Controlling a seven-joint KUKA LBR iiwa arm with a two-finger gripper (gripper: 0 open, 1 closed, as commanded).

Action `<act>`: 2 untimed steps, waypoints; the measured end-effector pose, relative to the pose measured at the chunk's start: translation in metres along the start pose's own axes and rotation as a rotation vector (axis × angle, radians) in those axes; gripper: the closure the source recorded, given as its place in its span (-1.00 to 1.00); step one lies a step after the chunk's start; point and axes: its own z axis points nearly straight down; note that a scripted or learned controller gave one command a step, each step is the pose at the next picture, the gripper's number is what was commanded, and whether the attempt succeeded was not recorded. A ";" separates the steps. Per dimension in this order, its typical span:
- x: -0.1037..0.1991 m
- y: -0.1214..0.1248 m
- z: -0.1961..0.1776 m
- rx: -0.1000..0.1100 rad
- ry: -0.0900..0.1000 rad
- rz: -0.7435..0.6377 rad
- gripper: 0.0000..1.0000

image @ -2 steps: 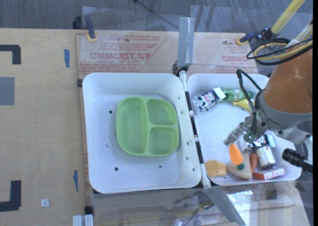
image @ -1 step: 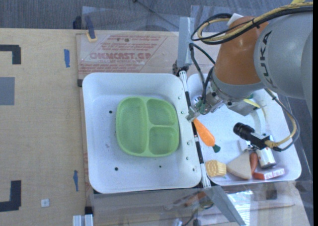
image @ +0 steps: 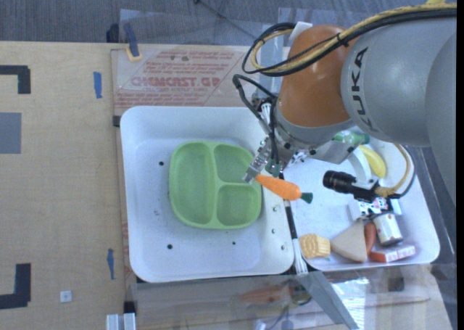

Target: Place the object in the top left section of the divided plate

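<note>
Gripper (image: 262, 167) pinching stub end of carrot (image: 279, 187), hovering at right rim of green plate (image: 190, 183) in left bin (image: 138, 198); carrot lying across divider between bins.

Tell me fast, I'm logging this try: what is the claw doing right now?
Claw: closed on the toy carrot, gripping its end at the right rim of the green divided plate.
</note>
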 end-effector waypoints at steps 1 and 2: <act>-0.057 0.007 -0.056 -0.002 -0.003 -0.041 1.00; -0.057 0.007 -0.056 -0.001 -0.002 -0.041 -1.00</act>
